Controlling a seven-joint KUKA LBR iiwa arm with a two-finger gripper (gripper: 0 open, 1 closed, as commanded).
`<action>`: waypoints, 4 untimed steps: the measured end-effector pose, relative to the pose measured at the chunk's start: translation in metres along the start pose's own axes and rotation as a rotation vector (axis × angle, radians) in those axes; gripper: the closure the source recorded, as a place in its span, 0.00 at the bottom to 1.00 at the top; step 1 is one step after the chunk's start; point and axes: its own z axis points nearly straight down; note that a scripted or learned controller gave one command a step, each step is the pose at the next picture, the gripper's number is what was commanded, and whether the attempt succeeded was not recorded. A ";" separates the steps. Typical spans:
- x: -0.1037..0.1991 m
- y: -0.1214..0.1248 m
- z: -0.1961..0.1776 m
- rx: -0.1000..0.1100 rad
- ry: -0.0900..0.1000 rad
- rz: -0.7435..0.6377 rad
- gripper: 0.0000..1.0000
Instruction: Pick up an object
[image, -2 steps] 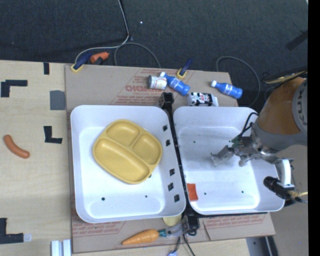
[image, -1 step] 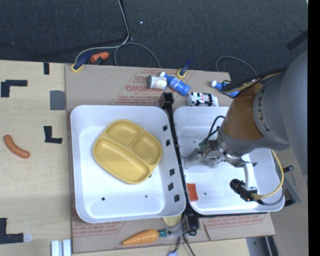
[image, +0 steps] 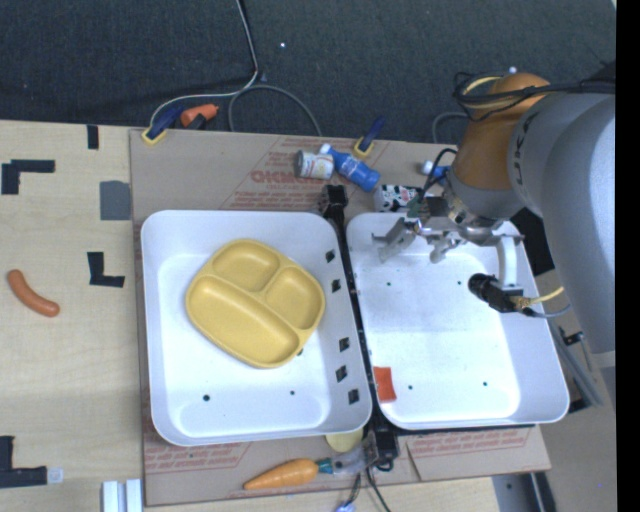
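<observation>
— Camera view first: where is the gripper (image: 416, 240)?

— Over the far left corner of the right bin (image: 540, 395). The grey arm (image: 570, 190) comes in from the right with its orange band (image: 490, 140) just above the wrist.

— And the fingers?

— Two thin metal fingers (image: 392, 236) spread apart, wide, with nothing between them. They stand above bare white bin floor.

— What can it pick from?

— A yellow divided plate (image: 257, 300) lies flat in the left bin (image: 165, 240), roughly at its middle, well apart from the gripper. In the right bin a small orange-red tag (image: 383, 383) sits at the near left corner, close to the wall between the bins.

— Anything outside the bins?

— A blue and white bottle (image: 340, 165) lies on its side on the cardboard behind the bins, near the gripper but beyond the bin's rim. A toy carrot (image: 283, 475) lies on the bench in front of the left bin. A small sausage-shaped piece (image: 33, 293) sits far out to the left on the wooden bench (image: 60, 400). An orange-handled clamp (image: 180, 118) grips the cardboard's far left corner.
</observation>
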 end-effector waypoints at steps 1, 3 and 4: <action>0.004 0.016 0.067 0.004 0.000 0.001 0.00; 0.003 0.035 0.065 0.003 -0.001 0.002 0.00; -0.126 0.035 0.063 0.007 0.007 0.005 0.00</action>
